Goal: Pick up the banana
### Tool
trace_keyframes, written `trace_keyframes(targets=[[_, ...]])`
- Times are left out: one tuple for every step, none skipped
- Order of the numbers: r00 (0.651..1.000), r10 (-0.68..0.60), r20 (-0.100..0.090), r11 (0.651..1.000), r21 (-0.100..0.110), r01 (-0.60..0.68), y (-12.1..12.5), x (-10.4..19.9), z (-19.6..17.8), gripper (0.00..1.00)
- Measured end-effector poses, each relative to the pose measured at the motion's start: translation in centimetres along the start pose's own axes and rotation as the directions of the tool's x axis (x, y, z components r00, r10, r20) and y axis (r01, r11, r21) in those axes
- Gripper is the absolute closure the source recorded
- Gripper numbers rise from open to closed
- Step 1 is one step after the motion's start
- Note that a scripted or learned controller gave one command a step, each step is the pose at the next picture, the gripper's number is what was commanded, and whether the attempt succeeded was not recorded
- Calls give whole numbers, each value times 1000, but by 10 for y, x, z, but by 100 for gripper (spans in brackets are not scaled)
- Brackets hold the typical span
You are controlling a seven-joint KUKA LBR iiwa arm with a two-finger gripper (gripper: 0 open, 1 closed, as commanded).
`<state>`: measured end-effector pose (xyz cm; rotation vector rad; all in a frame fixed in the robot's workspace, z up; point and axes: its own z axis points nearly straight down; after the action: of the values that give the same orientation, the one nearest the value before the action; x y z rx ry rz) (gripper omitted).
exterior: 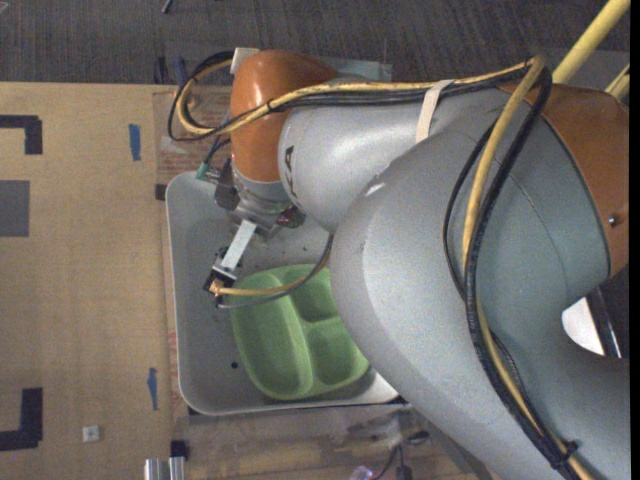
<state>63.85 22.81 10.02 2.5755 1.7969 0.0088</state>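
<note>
My gripper [252, 206] hangs below the orange wrist band over the far part of a white bin [190, 308]. Its body is seen from behind and its tips are hidden by the wrist. A green tray with several compartments [285, 353] lies in the near part of that bin, just below the gripper. The grey arm covers the whole right side of the bin and whatever lies under it. A small dark red bit [291, 217] shows right beside the wrist; I cannot tell what it is.
Left of the bin stretches a tan board [80, 268] with blue tape strips and black corner marks. The bare bin floor [200, 258] lies between the tray and the bin's left wall. Dark floor runs along the top.
</note>
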Motion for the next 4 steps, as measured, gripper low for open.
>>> trace_keyframes(targets=[[967, 254, 1, 967, 1, -254, 27, 10, 12, 100], [778, 628, 0, 778, 3, -628, 17, 3, 12, 100], [524, 852, 5, 524, 0, -852, -24, -13, -81, 100], [554, 833, -6, 554, 1, -833, -26, -13, -9, 100]])
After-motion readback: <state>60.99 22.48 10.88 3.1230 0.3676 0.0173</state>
